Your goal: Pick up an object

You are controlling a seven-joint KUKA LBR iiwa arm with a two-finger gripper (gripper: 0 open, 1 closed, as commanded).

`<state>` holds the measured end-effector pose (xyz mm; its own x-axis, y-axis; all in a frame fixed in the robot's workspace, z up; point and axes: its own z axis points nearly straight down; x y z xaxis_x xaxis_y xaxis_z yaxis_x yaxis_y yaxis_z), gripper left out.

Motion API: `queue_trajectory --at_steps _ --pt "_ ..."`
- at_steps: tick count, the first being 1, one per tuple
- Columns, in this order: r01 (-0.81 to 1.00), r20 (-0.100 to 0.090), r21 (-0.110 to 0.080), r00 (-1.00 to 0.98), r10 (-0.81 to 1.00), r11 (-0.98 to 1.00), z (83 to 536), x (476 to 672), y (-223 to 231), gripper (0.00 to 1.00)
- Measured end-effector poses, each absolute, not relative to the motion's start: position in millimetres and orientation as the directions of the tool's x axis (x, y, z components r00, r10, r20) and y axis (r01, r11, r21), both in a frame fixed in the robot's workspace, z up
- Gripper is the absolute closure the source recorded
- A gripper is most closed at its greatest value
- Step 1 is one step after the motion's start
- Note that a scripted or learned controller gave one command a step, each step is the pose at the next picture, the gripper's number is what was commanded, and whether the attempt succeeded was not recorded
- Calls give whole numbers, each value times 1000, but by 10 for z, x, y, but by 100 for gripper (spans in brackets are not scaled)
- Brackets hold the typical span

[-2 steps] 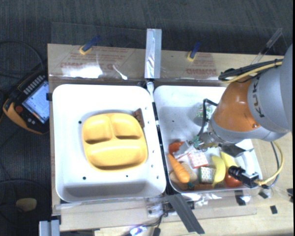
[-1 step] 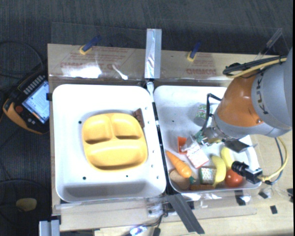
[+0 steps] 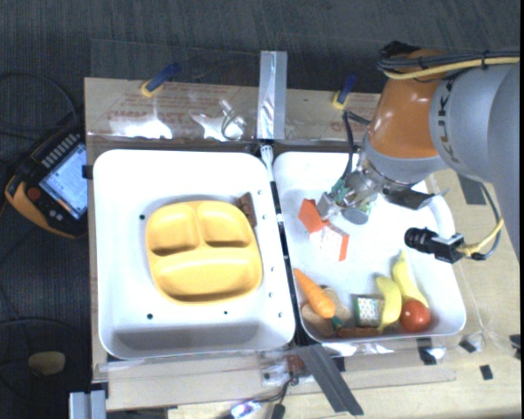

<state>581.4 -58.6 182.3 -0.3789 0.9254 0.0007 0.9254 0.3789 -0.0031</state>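
Currently the hand (image 3: 348,201) sits just right of the orange-and-white carton (image 3: 323,225), which runs diagonally down-right; hand state: cannot tell.

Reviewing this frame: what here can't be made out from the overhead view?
- Gripper: too small and blurred to judge its grip on the orange box.
- Brown item: mostly hidden behind the yellow tray.
- Small packet among the carrot and bananas: label unreadable.

tray (image 3: 204,249) in left bin (image 3: 122,182), food (image 3: 367,304) in right bin (image 3: 437,234)
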Motion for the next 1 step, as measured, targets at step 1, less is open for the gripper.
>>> queue_trajectory --at_steps 1 --pt "1000 -4 -5 25 1000 -25 2119 6168 -175 100"
